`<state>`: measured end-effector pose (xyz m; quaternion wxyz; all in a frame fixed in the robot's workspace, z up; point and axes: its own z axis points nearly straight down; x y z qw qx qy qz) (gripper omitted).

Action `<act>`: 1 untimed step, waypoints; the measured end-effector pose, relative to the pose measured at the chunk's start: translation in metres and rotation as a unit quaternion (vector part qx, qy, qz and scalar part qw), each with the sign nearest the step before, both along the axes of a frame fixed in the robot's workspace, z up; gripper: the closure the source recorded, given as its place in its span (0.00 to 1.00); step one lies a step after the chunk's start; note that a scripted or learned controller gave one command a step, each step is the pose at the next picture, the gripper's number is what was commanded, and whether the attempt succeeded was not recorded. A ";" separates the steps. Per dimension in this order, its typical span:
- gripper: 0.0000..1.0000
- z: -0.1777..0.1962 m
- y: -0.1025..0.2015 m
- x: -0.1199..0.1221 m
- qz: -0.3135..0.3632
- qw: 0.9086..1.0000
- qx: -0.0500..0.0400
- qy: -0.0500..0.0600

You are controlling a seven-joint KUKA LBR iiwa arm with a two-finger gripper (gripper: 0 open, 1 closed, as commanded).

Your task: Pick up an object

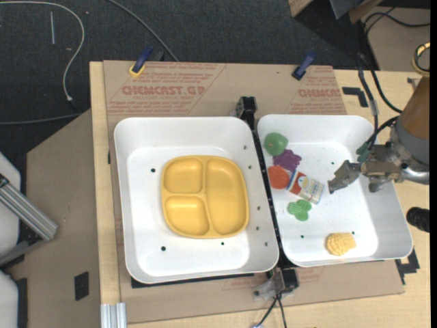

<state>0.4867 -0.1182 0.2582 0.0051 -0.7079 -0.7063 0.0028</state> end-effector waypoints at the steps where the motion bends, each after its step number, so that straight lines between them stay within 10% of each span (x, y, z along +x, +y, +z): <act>1: 0.00 0.004 0.000 0.002 0.001 1.000 -0.001 -0.005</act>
